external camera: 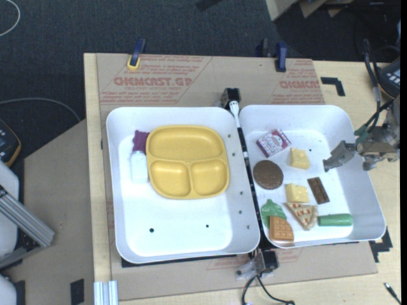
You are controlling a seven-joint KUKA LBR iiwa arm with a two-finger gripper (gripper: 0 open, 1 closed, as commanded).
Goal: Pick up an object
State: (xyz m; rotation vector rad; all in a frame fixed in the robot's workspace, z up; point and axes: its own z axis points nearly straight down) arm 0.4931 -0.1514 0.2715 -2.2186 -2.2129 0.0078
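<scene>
Gripper (348,155) hovering at right bin (360,129), right edge.
Finger state: cannot tell. Toy foods lying in that bin: brown cookie (268,175), pink packet (273,142), green cylinder (335,220).

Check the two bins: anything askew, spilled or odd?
Nothing spilled or damaged. The yellow three-compartment plastic tray lies flat in the left white bin, partly covering a purple packet beside a white bottle. Toy foods lie loose but inside the right white bin. The gripper hangs over that bin's right side.
</scene>
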